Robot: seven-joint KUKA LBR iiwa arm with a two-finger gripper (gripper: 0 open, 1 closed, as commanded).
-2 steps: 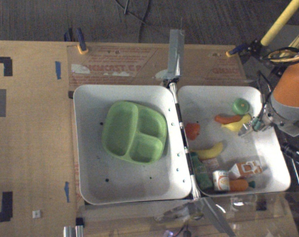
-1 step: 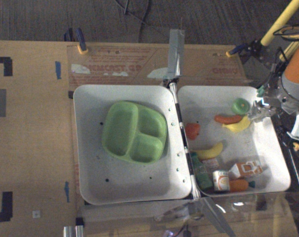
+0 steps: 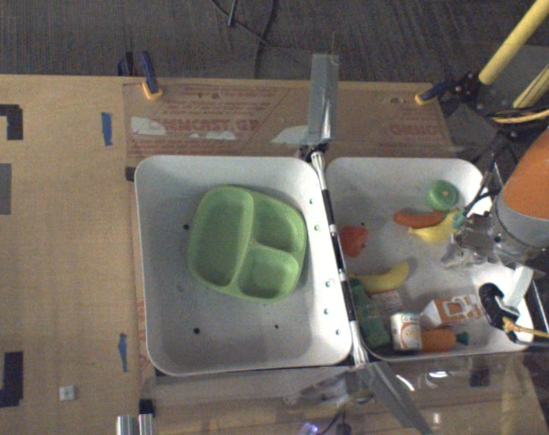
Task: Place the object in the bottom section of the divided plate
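1. The grey arm with its orange band (image 3: 535, 188) reaches in over the right edge of the right-hand shallow white bin (image 3: 383, 175). Its metal claw (image 3: 471, 243) hangs low above the bin floor, just right of the small toy pile; I cannot tell how far it is open, nor whether it has hold of anything.
2. Nearest the claw, just to its left, a smooth yellow plastic piece (image 3: 435, 232) lies touching a slim orange-red chilli-shaped toy (image 3: 419, 217), whose long axis runs roughly left-right. A round green knob-like toy (image 3: 443, 193) sits just above them.
3. Farther off lie a curved yellow plastic banana (image 3: 384, 277), a red rounded toy (image 3: 352, 239), a small white-and-orange carton (image 3: 452, 311) and an orange carrot-like toy (image 3: 438, 339).
4. The glossy lime-green divided plastic plate (image 3: 248, 241) sits tilted in the left-hand white bin (image 3: 166, 288), well apart to the claw's left, across the bins' shared rim.
5. Its 3 sections hold nothing; I judge the delivery not yet done, and which toy is intended unclear.
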